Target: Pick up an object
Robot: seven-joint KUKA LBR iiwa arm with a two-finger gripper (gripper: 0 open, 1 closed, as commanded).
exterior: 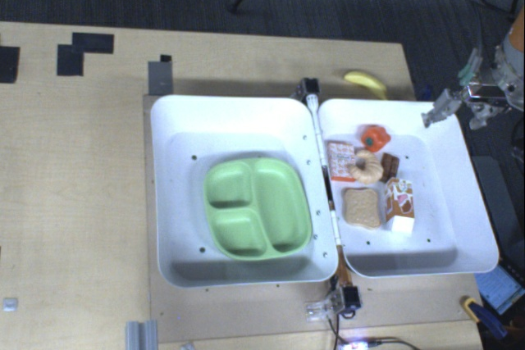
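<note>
This looks like a robot lab. A plain wooden counter [74, 201] holds two white bins [238, 115] side by side. Wires [344, 324] and small clamps sit at the lower middle. Black tape marks [82, 52] are stuck at the upper left.

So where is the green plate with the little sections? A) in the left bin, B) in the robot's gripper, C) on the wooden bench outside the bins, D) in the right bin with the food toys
A: the green plate lies flat in the middle of the left bin, by itself, while the small food items sit in the right bin.
</note>
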